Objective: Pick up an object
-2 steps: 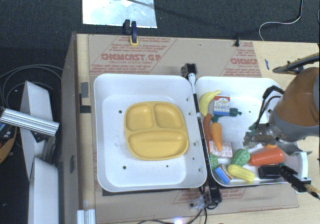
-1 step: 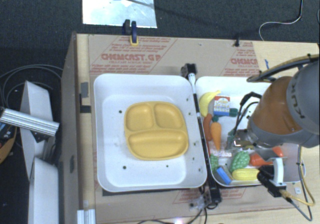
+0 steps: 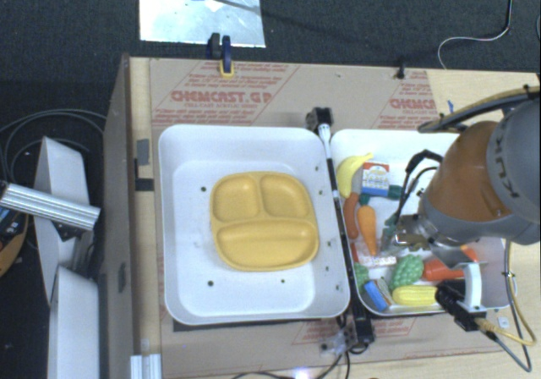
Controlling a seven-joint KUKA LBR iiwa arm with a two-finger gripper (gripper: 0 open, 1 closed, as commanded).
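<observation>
the gripper (image 3: 397,238), its finger state impossible to tell from here, hangs over the right shallow white bin (image 3: 397,142), with a plastic orange carrot (image 3: 367,227) just left of it, a bumpy green toy (image 3: 408,270) below, and a yellow divided plastic plate (image 3: 262,221) well apart to its left.

Toy foods (image 3: 367,225) heaped in right bin (image 3: 342,149)
</observation>
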